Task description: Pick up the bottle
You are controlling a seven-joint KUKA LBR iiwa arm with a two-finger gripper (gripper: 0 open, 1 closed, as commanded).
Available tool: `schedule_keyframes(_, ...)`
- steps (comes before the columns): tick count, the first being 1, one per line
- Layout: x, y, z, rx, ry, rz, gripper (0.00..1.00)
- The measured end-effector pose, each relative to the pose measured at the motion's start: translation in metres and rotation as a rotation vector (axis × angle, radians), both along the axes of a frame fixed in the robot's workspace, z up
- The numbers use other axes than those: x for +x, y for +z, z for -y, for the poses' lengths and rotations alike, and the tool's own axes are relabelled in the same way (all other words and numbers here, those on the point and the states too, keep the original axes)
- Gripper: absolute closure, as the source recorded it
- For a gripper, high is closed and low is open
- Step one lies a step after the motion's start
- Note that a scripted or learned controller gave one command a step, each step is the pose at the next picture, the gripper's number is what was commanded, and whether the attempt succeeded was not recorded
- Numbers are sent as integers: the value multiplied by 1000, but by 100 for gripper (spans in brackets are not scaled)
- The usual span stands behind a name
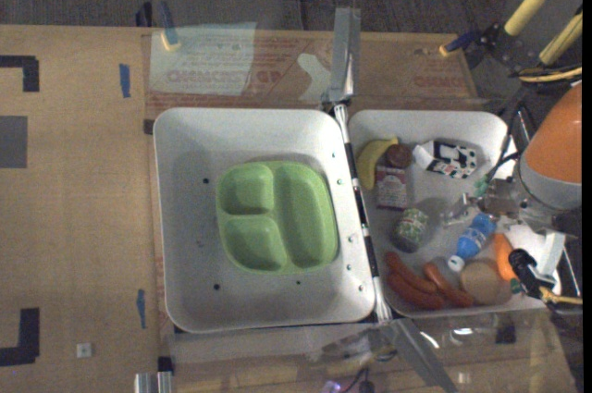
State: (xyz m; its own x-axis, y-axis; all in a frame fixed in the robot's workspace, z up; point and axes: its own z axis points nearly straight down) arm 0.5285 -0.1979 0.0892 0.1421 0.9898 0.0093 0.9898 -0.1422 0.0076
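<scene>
Camera view, slim blue plastic bottle (pixel 471 240), white cap, glossy green tray (pixel 277 215)

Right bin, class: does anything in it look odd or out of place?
Nothing looks spilled or damaged. The right bin is crowded: the blue bottle lies tipped on its side among the toy food, beside the carrot and hot dogs.

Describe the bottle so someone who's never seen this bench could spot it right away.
Look in the right bin, the one crowded with food items, toward its right side beside the grey and orange arm. The bottle lies tilted there, just above a round tan item. It is the only blue thing in that bin, with a white cap.
</scene>
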Motion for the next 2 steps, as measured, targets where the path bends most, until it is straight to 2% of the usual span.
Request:
schedule_keyframes(1,-2,8,5,-5,-7,-1,100)
schedule_keyframes(2,1,128,-84,-9,93,-8,100)
